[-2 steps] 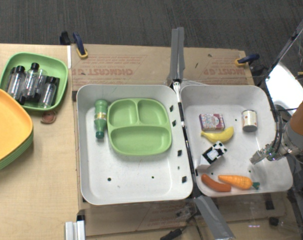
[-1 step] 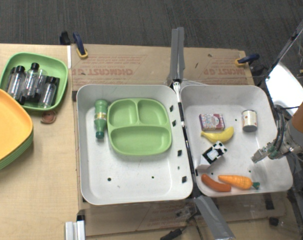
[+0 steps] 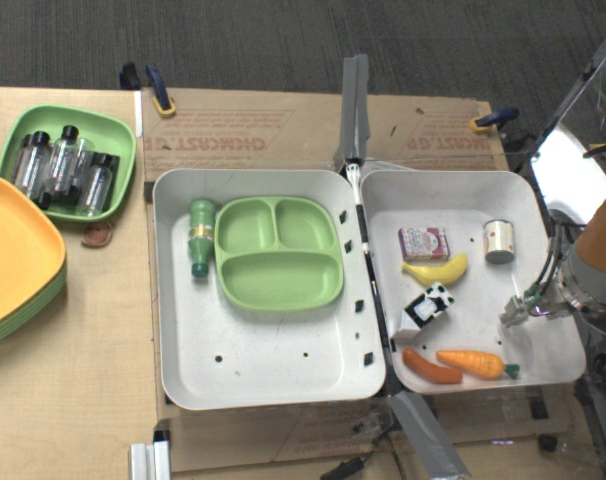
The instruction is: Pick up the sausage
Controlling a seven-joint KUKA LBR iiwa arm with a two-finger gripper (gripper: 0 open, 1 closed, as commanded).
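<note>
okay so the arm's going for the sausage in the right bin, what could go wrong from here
1. The sausage lies touching the carrot near the right bin's front wall, so a grasp could catch or nudge the carrot instead.
2. The wall right behind it leaves little room, so the gripper may strike the rim.
3. The black-and-white toy sits close above the sausage and could get bumped.

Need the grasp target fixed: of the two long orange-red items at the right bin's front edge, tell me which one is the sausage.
The sausage is the left, darker reddish one, smooth and curved. The carrot, to its right, is brighter orange with a green stem end.
</note>
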